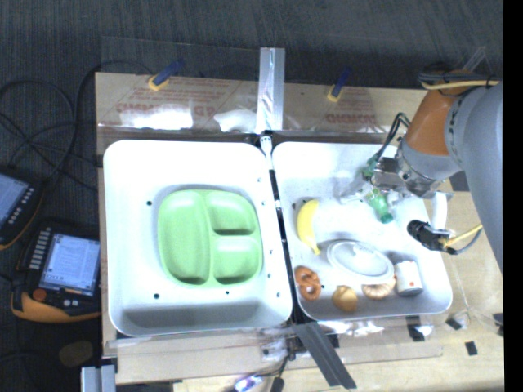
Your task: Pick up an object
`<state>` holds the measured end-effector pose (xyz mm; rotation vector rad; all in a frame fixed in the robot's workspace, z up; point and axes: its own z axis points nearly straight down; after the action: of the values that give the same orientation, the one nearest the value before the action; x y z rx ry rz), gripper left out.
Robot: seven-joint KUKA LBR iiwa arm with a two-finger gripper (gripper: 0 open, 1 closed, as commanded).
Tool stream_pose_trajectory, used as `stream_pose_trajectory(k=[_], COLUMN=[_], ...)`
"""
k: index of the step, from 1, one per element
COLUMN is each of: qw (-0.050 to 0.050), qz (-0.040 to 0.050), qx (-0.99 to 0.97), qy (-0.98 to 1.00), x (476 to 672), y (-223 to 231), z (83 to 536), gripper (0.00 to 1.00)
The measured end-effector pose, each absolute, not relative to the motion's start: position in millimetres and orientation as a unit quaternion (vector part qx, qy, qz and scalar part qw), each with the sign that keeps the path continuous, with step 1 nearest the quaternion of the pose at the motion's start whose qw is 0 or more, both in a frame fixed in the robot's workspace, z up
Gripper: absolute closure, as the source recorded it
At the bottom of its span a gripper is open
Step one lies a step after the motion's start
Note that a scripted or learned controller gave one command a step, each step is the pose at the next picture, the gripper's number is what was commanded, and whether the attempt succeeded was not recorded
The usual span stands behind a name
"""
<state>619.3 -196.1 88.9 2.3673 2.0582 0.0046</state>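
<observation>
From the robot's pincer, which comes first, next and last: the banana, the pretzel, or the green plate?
Camera view, from the pincer:
1. Banana, in the right bin, just left of the pincer.
2. Pretzel, at that bin's front left corner.
3. Green plate, over in the left bin.

**What the view kept from sight**

The arm (478, 137) ran off the right edge, its upper part cut away; the gripper (384, 188) was too small and cluttered to tell how its jaws stood; a green object (382, 207) lay beneath it, contact unclear; the handheld screen (12, 207) was clipped by the left edge; the small items (345, 298) in the right bin (437, 296) were too blurred to name surely.
</observation>
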Motion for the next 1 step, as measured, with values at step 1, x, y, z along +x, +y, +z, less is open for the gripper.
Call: stream_pose_trajectory(k=[1], qw=[0.005], qz=[0.001], qx=[0.754], qy=[0.657], x=[620.3], y=[-196.4], z=[99.6], gripper=[1.0])
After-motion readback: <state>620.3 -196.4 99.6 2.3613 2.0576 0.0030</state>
